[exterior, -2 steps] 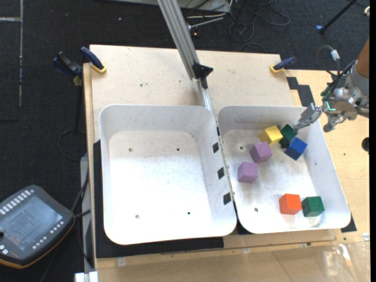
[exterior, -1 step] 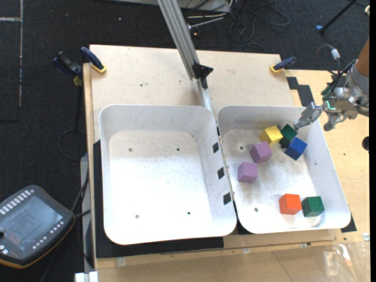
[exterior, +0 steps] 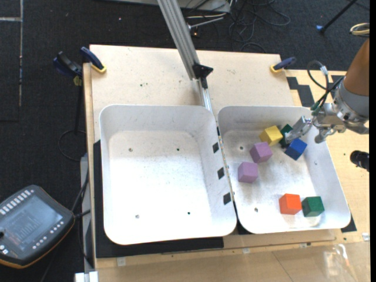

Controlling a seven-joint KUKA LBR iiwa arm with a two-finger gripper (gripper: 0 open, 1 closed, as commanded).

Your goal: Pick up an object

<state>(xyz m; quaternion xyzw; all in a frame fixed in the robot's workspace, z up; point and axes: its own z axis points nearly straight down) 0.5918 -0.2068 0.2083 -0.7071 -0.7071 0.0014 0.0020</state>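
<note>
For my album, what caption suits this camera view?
Gripper reaching toward a blue block among colored blocks in the right bin.

Seven blocks [exterior: 260, 152], two white bins [exterior: 117, 122]

two bins sit side by side on the bench [exterior: 147, 75]: the left bin [exterior: 117, 122] mid-frame, the right bin [exterior: 335, 181] toward the right. in the right bin, three blocks cluster near its upper edge: one block [exterior: 272, 134], another [exterior: 295, 148] just right of it, a third [exterior: 286, 130] behind them. the gripper [exterior: 296, 135] is at this cluster. two blocks [exterior: 261, 152] [exterior: 248, 172] lie lower left of it. two more [exterior: 289, 204] [exterior: 313, 205] touch side by side at the lower right. a handheld controller [exterior: 29, 225] lies at the frame's lower left.
</note>
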